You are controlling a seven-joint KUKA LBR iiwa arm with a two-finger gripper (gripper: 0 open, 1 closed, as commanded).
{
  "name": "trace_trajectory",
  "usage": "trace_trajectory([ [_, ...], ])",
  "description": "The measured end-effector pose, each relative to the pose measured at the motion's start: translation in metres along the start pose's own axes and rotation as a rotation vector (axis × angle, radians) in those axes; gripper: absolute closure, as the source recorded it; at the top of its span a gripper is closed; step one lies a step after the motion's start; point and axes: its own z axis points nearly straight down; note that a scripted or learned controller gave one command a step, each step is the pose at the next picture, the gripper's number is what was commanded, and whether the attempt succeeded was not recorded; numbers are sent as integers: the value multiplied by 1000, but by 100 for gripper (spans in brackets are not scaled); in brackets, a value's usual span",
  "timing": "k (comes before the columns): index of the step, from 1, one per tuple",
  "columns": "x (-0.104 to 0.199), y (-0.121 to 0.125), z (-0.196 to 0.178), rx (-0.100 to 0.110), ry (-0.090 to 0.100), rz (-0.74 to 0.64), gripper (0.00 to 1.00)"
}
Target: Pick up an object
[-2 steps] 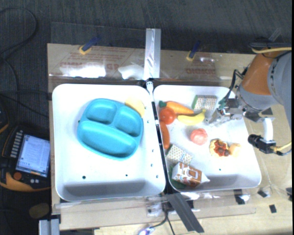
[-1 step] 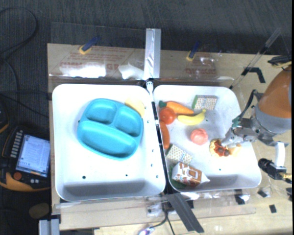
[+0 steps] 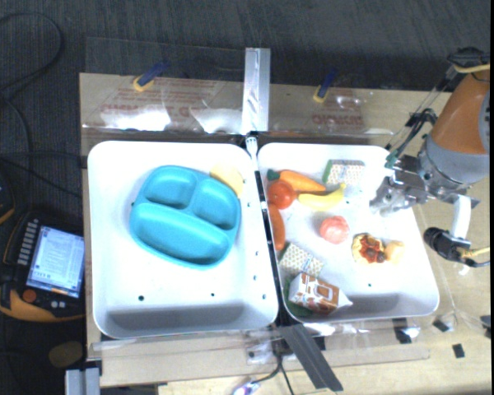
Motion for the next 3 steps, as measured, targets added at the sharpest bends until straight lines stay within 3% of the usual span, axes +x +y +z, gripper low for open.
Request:
trace_trajectory([
  [1, -3, -63, -58, 1, 0, -102, 100],
  [2, -22, -74, -88, -2, -2, -206, 100],
  [3, 50, -81, -35, 0, 2, -353, 100],
])
